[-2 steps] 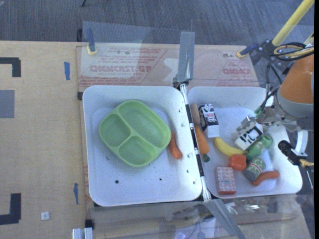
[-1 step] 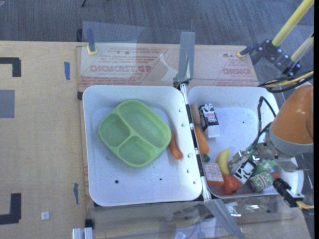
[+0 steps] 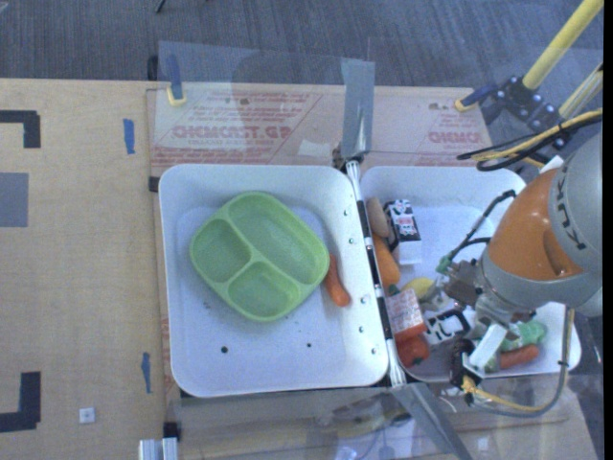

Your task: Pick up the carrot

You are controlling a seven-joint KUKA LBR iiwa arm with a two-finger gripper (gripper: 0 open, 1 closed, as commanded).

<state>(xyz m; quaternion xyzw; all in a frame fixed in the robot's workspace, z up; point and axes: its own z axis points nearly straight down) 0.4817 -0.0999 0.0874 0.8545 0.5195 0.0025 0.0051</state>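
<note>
An orange carrot (image 3: 336, 286) lies in the left bin (image 3: 278, 362), touching the right rim of a green divided plate (image 3: 259, 255). My gripper (image 3: 448, 324) hangs low over the front of the right bin (image 3: 450, 185), well to the right of that carrot and across the wall between the bins. It sits among the items there, beside a red bottle (image 3: 408, 326). A second orange, carrot-like piece (image 3: 387, 263) lies along the right bin's left wall, up and left of the gripper.
The right bin also holds a brown bun-like item (image 3: 376, 218), a black and white box (image 3: 402, 220), a yellow piece (image 3: 420, 285), a green toy (image 3: 530, 333) and a reddish-orange vegetable (image 3: 518, 356). Yellow cables run below the wrist.
</note>
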